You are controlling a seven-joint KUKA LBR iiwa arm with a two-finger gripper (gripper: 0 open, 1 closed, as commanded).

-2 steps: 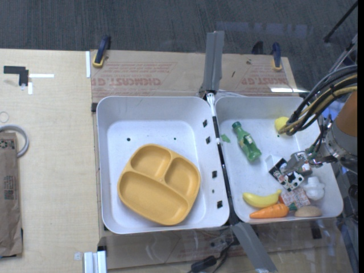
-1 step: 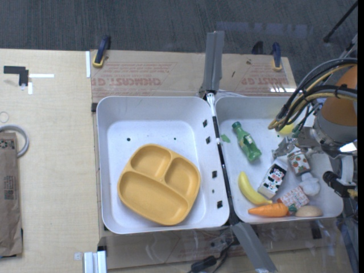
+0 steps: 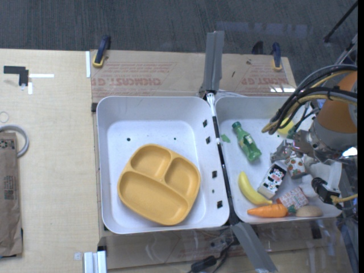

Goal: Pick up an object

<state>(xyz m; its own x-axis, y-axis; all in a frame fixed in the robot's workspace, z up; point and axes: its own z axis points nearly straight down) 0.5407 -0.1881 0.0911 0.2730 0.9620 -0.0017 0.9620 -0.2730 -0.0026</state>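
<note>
Lying just left of the gripper (image 3: 286, 151), green bottle (image 3: 246, 141) in right bin (image 3: 227, 169)

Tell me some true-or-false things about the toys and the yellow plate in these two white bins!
1. The yellow plastic divided plate lies in the left white bin. True.
2. The green plastic bottle lies on the yellow plate. False: it lies in the right white bin.
3. The orange toy carrot lies near the right bin's front edge. True.
4. The yellow toy banana lies in the left bin. False: it is in the right bin, beside the carrot.
5. The small black-and-white carton stands on the wooden bench. False: it is in the right bin, right of the banana.
</note>
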